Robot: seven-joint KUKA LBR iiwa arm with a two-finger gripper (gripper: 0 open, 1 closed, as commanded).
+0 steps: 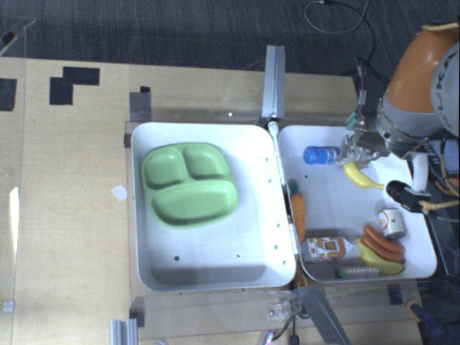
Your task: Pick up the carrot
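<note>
From where I stand, nearest me in the right-hand white plastic bin [316,185] is a clutter along its front wall: a small orange-and-white printed carton [329,249], a flat dark green packet [357,271], and a pair of red-brown sausages [382,243] lying over a yellow banana [381,263]. Just behind those sits a small silver and brown tin can [391,223].

The slim orange carrot [297,215] with a dark green top lies lengthwise tight against that bin's left wall, its lower end just above the carton. That is the awkward part: I'd judge the fingers should straddle it across its width near the middle, with one finger slipping between carrot and wall, well clear of the carton.

Farther back, the grey metal two-finger gripper [357,152] hangs by the far wall, beside a blue plastic bottle [320,154] and above a second small yellow banana [361,177]. I cannot tell how its fingers stand. It is well apart from the carrot.

The left white bin [215,272] holds a green divided plastic tray [190,184].
</note>
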